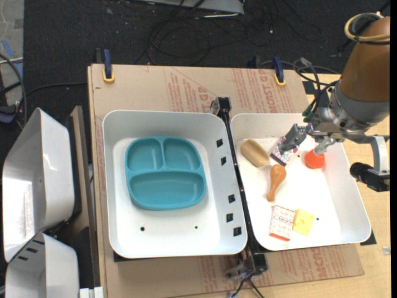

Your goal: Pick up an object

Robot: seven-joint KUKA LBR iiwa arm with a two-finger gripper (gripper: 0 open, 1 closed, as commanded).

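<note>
White right bin (347,225) holds our candidates: bread roll (253,152), toy drumstick (276,180), orange piece (315,159), small packet (282,221). Gripper (290,146) hovers just above the drumstick's top; fingers' spread we cannot tell. We'd centre over one item and descend straight.

My arm (366,67) reaches in from the right, orange band uppermost, wrist bent down and leftward. The gripper (286,149) hangs low, tilted toward the left.
</note>
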